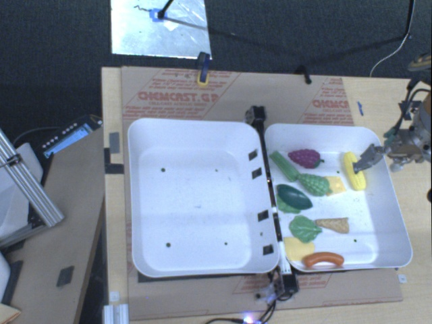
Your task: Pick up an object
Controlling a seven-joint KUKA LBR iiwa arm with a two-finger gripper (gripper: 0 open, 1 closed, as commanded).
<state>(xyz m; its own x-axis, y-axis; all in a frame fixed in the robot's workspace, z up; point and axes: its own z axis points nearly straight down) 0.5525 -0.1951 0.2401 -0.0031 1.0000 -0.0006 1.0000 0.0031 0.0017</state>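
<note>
- The gripper (370,158) hung over the right bin's (388,248) far right corner, just beside the yellow banana (352,171); I could not tell its state, and nothing sat visibly in it.
- The purple grapes (304,157) lay near the far edge.
- The orange sausage (323,259) lay along the near edge.
- The left bin (145,248) stood alongside.

A robotics lab bench set up for testing.

Two white bins (196,137) sit on a cardboard sheet (175,90) clamped at the bench's far edge by a yellow clamp (202,69); cables (324,49) cross dark carpet (47,46), and an aluminium frame rail (27,184) stands at left.
</note>
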